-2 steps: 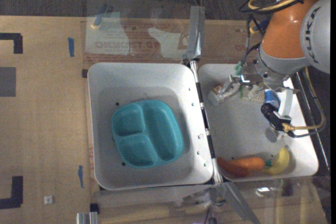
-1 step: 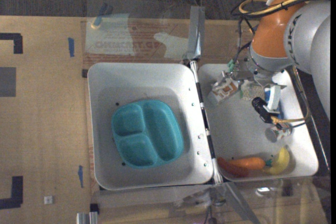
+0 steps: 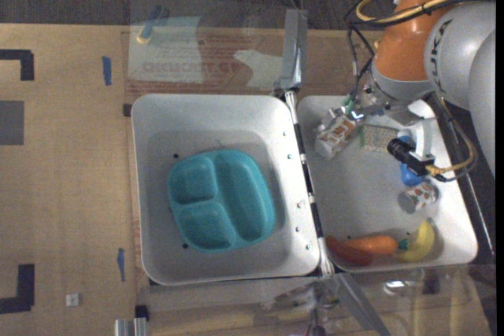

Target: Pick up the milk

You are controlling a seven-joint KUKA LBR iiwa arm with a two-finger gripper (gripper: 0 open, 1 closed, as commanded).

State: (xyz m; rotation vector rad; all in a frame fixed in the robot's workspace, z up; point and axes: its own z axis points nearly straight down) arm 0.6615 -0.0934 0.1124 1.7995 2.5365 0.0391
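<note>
Inspection of 2 white bins.

The milk carton (image 3: 334,134) lies in the right bin (image 3: 364,197), in its far left corner, tilted and close to the wall shared with the left bin (image 3: 153,138). The claw (image 3: 352,112) sits directly at the carton's upper end, touching it or very nearly so. Whether the claw is released, clenched or already grasping the carton cannot be told from this angle.

The arm (image 3: 441,43) reaches in from the right and is bent down steeply over that corner, judged to be the approach needed for a carton lying so near 2 walls.

A carrot (image 3: 361,247) and a banana (image 3: 420,241) lie along the near wall, well apart from the carton and no obstruction. The left bin holds 1 teal plate (image 3: 220,199), not involved.

Risk: the wall beside the carton leaves little room to close around it.
</note>
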